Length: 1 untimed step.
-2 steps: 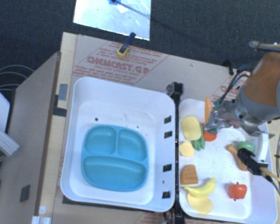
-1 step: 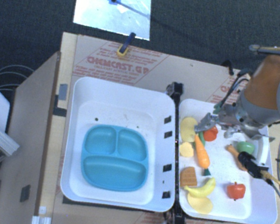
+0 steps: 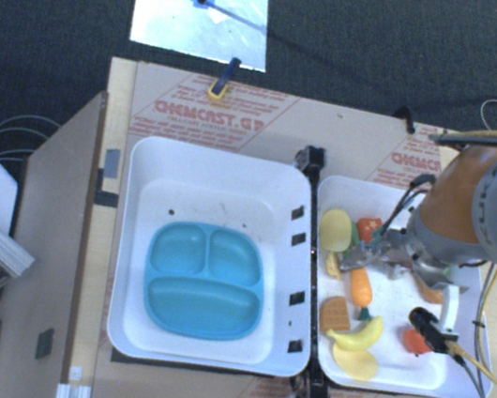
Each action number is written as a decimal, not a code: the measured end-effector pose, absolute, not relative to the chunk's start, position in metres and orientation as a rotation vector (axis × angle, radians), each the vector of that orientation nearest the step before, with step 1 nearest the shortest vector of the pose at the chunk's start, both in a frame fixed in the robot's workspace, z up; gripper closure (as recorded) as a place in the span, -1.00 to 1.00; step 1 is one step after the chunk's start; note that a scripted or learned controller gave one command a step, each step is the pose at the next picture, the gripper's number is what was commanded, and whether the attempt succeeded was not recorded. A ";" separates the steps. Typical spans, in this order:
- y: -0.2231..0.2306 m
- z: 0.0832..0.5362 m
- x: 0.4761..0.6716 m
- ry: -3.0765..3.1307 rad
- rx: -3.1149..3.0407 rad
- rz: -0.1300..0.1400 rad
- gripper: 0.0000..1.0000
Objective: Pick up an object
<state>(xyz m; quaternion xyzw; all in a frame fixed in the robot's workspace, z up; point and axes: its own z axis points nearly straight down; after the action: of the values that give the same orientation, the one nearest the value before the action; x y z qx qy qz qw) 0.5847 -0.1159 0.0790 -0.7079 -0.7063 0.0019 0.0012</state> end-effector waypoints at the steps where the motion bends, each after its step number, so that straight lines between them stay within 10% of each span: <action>1: -0.114 0.095 0.588 -2.226 -2.221 -0.004 1.00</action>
<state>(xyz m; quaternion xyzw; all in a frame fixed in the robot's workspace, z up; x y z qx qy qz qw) 0.5880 -0.1135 0.0955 -0.7062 -0.7081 -0.0012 -0.0015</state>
